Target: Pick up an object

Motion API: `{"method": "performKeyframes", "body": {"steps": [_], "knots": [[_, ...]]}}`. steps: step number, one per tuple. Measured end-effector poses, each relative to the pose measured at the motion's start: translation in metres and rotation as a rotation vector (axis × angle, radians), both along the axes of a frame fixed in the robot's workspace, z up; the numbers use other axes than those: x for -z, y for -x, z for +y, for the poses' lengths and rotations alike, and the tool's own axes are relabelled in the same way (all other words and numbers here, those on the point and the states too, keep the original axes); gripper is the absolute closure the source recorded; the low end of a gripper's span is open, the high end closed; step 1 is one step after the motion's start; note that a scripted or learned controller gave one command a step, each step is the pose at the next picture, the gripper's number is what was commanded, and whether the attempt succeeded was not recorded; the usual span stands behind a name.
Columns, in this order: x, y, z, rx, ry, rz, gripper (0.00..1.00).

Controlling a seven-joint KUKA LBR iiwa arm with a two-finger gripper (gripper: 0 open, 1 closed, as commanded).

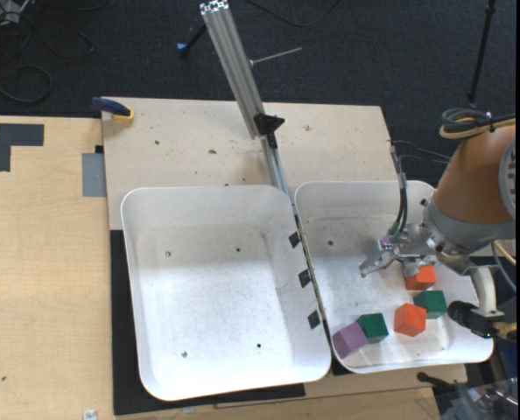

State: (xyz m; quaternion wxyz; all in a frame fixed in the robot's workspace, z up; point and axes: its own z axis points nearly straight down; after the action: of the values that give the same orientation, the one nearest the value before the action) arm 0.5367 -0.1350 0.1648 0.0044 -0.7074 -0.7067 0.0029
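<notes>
My gripper (393,255) hangs low inside the right bin (347,208), below the arm's orange band (474,178). An orange block (422,277) lies just to its right, partly covered by the wrist; whether it touches the gripper is unclear. Toward the bin's front lie a second orange block (410,319), a green block (433,303), another green block (374,325) and a purple block (349,338).
The left bin (155,208) stands beside the right one, with black clips along the shared wall (302,276). A slanted aluminium bar (238,68) rises behind the bins. A blue and yellow clamp (111,108) lies at the board's far left corner.
</notes>
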Motion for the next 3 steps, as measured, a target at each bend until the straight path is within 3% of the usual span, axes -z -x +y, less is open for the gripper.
{"method": "performKeyframes", "body": {"steps": [2, 3], "knots": [[0.073, 0.0, 0.004, 0.003, 0.001, -0.007, 0.0], [0.062, 0.0, 0.003, 0.012, -0.001, -0.007, 1.0]]}}
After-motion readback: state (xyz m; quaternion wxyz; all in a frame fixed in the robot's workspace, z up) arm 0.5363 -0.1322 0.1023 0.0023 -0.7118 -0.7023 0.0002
